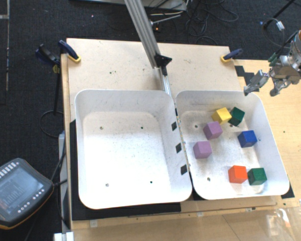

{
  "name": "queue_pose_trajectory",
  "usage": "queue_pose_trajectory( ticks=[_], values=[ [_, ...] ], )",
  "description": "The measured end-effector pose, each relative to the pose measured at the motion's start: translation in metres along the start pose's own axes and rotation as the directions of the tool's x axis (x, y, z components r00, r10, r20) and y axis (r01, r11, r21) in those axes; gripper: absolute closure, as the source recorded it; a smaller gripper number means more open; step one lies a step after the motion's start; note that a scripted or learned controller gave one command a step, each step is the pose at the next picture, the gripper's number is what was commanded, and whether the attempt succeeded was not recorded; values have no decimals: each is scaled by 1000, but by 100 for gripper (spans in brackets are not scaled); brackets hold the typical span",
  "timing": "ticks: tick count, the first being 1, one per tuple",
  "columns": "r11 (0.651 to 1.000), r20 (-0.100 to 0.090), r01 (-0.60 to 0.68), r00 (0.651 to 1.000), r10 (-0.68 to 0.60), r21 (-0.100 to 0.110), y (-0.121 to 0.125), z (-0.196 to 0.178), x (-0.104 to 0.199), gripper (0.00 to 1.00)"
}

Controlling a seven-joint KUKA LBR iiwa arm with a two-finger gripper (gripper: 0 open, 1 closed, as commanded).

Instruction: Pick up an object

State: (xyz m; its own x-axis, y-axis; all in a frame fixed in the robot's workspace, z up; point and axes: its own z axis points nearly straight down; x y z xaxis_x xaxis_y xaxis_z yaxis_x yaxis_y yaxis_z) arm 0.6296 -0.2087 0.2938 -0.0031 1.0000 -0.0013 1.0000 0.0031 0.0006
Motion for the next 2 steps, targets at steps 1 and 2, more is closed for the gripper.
queue_pose_trajectory(
  ticks=[1,2],
  values=[
    [1000,0,0,1000,0,1,0,0,0,0],
    [1000,-2,0,1000,0,6,5,58,8,0]
  ],
)
